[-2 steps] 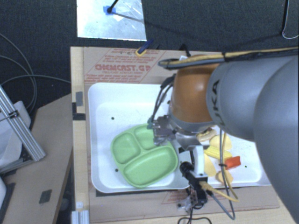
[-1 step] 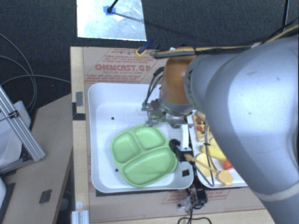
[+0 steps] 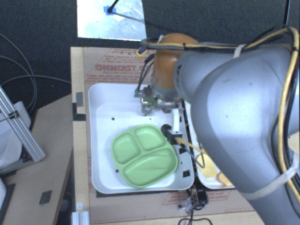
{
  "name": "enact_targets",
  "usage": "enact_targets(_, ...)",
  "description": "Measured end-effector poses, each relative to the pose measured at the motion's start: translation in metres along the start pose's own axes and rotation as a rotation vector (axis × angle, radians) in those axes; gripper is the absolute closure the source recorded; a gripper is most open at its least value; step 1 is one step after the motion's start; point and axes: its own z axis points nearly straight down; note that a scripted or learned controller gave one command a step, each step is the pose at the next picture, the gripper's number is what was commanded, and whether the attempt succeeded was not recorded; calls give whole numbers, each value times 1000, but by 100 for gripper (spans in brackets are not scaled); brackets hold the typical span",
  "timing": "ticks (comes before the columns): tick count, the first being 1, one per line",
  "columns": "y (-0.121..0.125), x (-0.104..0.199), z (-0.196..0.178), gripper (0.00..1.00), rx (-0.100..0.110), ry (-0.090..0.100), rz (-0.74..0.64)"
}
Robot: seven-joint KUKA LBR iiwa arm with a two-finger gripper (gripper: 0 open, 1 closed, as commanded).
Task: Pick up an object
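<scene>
Green divided plate (image 3: 144,156) in left white bin (image 3: 105,116), fingers (image 3: 146,108) above its far side, open or closed unclear

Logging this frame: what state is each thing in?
plate: flat, right side up, in the left bin.
left bin: holds the plate.
right bin: mostly hidden by the arm.
end effector: over the left bin, beyond the plate.
</scene>
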Motion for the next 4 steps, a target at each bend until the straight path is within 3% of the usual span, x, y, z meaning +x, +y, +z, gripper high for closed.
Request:
enact_targets(1,-74,25,-5,100,-26,-5,5)
enact_targets(2,4,77,-135,100,-15,6,-2)
enact_targets(3,-25,81,-44,100,13,-1,2)
enact_targets(4,-75,109,-177,100,-2,6,-3)
